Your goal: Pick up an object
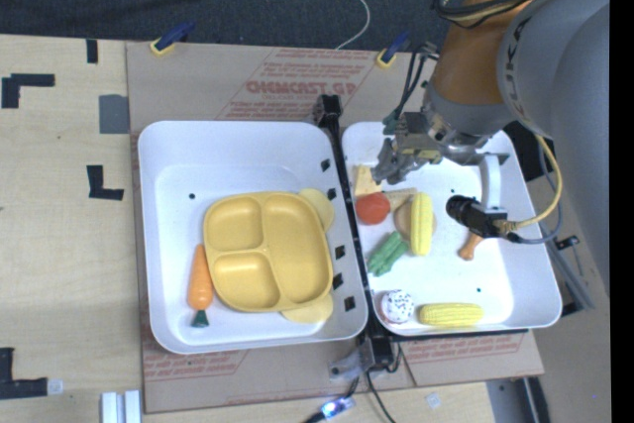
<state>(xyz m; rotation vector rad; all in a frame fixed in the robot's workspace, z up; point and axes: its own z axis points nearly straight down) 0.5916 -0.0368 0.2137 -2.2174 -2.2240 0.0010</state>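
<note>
My gripper (pixel 389 169) hangs low over the upper left part of the right bin (pixel 530 307), just above and right of a pale yellow cheese wedge (pixel 364 181). A red tomato (pixel 372 208) lies just below the wedge. Right of the tomato an ear of corn (pixel 422 223) stands lengthwise, with a green vegetable (pixel 386 255) below it. Nothing shows between the gripper's tips.
A second ear of corn (pixel 451 314) and a white spotted ball (pixel 397 306) lie at the right bin's front. A small orange piece (pixel 468 248) sits mid-right. The left bin (pixel 158 144) holds a yellow divided plate (pixel 267 248) and a carrot (pixel 199 277).
</note>
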